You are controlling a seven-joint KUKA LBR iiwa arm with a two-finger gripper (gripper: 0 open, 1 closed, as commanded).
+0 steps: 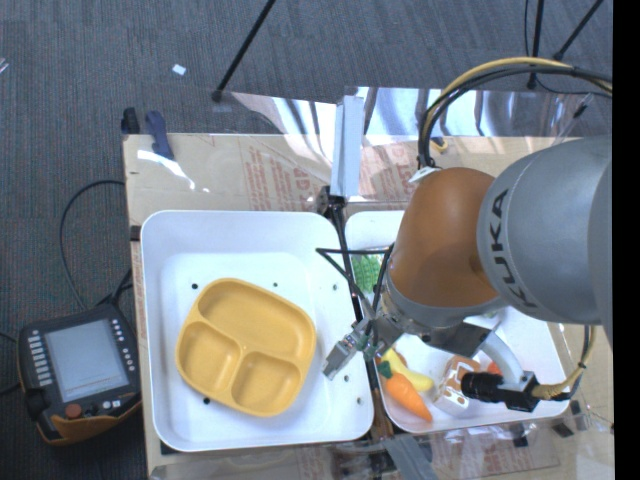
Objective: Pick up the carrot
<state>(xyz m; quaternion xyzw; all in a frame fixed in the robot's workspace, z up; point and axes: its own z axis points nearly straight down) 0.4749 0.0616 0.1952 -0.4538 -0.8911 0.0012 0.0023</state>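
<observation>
One hand (345, 353) shows at the end of the grey arm, hanging low over the seam between the two bins, its metal fingertips pointing toward eight o'clock. Whether it is open or closed I cannot tell; the wrist hides most of it, and nothing is visibly caught in it.

Just off the hand at four o'clock lies the carrot (407, 395), orange with a green top, resting on the floor of the right bin (372, 230) near its front-left corner. A yellow piece (412, 375) lies touching it on the far side, and at three o'clock from the carrot sits a small orange-and-white toy (460, 378), partly behind a black fitting. A patch of green (368, 266) shows at twelve o'clock from the hand, tucked under the arm's orange band (445, 238).

At nine o'clock from the hand, the left bin (165, 238) holds a yellow divided plate (246, 345), lying flat and turned at an angle. Both bins rest on the counter (230, 173), and a teach pendant (80, 368) sits on the floor beyond its left edge.

As for progress, I judge the pick not yet made: the carrot lies in the bin, apart from the hand. The hand is close but sits a little to the carrot's ten o'clock, so what is left is to line up over it, close on it, and lift.
</observation>
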